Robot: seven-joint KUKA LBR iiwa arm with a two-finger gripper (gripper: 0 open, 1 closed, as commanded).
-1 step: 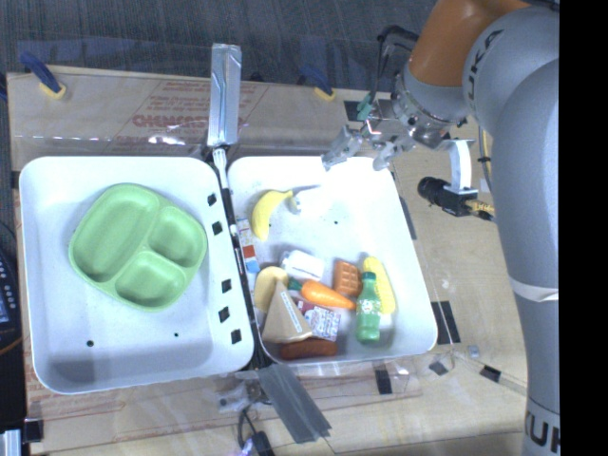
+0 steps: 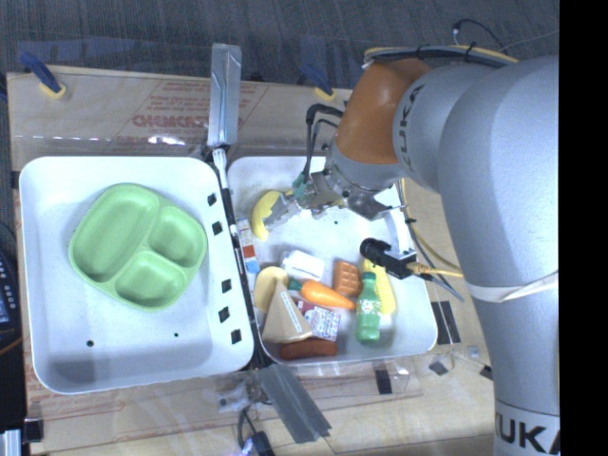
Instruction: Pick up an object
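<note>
Hovering gripper low in right bin, at banana; finger state: cannot tell. Grasp unconfirmed, lift remaining.

My counter, pale wood with red lettering, spans the frame. Two white bins sit directly on it: the left bin at centre-left, the right bin touching it at centre. A blue clamp grips the counter's upper-left edge.
</note>
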